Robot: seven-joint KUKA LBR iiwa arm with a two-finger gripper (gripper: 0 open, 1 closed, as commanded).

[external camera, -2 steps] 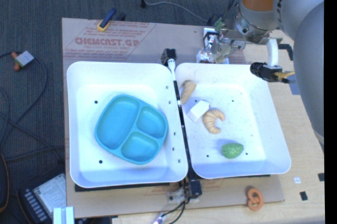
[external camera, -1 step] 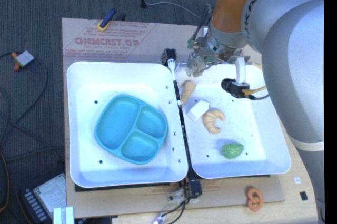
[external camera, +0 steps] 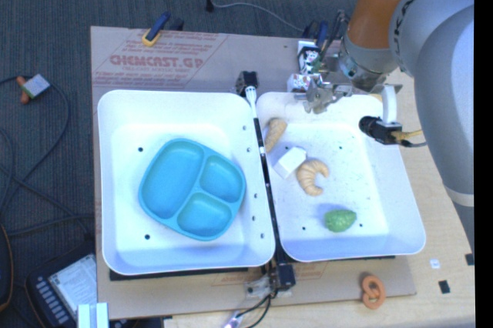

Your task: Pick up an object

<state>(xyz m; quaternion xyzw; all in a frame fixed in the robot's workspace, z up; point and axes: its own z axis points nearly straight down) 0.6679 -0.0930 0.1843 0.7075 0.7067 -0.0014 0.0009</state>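
The right bin (external camera: 400, 219) holds a tan bread roll (external camera: 274, 132) near its left wall, a white block (external camera: 290, 162), a croissant (external camera: 312, 175) and a green leafy piece (external camera: 340, 220). My gripper (external camera: 317, 100) hangs over the bin's back edge, above and to the right of the bread roll and apart from all of these. Nothing shows between its fingers.
The left bin (external camera: 123, 242) holds a blue divided plate (external camera: 192, 186). An orange pretzel-shaped piece (external camera: 373, 290) lies on the bench in front of the right bin. A blue and yellow clip (external camera: 156, 28) sits at the back of the board.
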